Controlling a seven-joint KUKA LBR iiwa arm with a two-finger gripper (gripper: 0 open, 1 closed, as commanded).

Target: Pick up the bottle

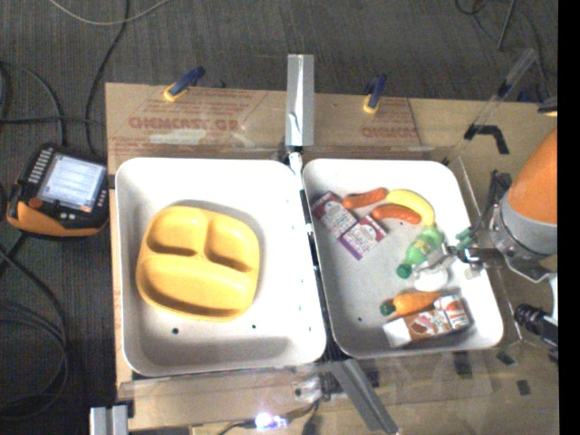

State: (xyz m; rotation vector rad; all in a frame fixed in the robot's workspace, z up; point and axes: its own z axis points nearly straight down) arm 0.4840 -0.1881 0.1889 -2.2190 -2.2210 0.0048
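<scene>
The green bottle (420,249) lies tilted in the right bin (362,284), right of its middle, with its cap pointing down-left. My gripper (450,256) sits low at the bin's right side, right against the bottle's right end. The grey wrist and orange band (541,184) rise behind it at the right edge. I cannot make out whether the bottle is between the gripper's tips.
Around the bottle lie a yellow banana (413,204), two red sausages (396,213), two purple packets (360,237), a carrot (414,304) and a red-and-white carton (432,322). The left bin (136,333) holds a yellow divided plate (199,259). A pendant (59,190) lies off the bench at left.
</scene>
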